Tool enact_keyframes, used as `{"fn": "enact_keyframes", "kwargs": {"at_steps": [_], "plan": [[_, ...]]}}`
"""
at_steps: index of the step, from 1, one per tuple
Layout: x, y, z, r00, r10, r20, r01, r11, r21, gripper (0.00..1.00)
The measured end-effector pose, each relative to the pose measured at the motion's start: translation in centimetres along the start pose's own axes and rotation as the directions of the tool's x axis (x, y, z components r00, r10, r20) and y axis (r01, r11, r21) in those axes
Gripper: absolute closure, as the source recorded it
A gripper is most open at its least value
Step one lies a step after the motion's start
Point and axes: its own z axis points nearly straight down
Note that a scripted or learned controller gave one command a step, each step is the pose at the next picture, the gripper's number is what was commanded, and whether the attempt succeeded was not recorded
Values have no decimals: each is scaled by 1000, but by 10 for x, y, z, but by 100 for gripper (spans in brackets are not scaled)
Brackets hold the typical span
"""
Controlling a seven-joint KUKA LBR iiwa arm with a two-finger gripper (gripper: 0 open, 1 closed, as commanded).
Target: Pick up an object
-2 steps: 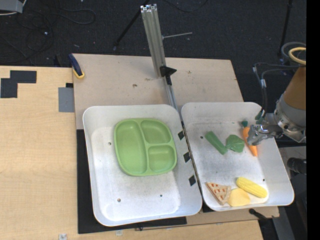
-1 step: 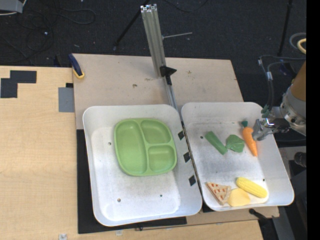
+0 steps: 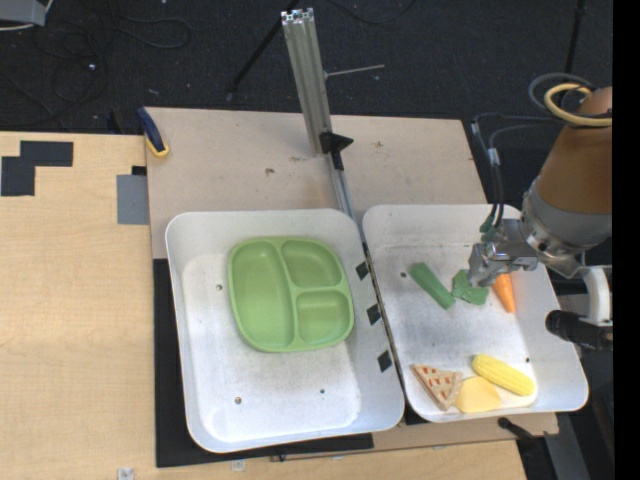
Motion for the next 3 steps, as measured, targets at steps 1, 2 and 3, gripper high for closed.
{"fn": "enact_keyframes", "kwargs": {"at_steps": [1, 2, 3], "plan": [[54, -5, -9, 1000, -1, 0, 1, 1000, 0, 100], [109, -11, 4, 1000, -1, 0, 1, 1000, 1, 100], [162, -31, 5, 1000, -2, 0, 2, 1000, 3, 100]]}}
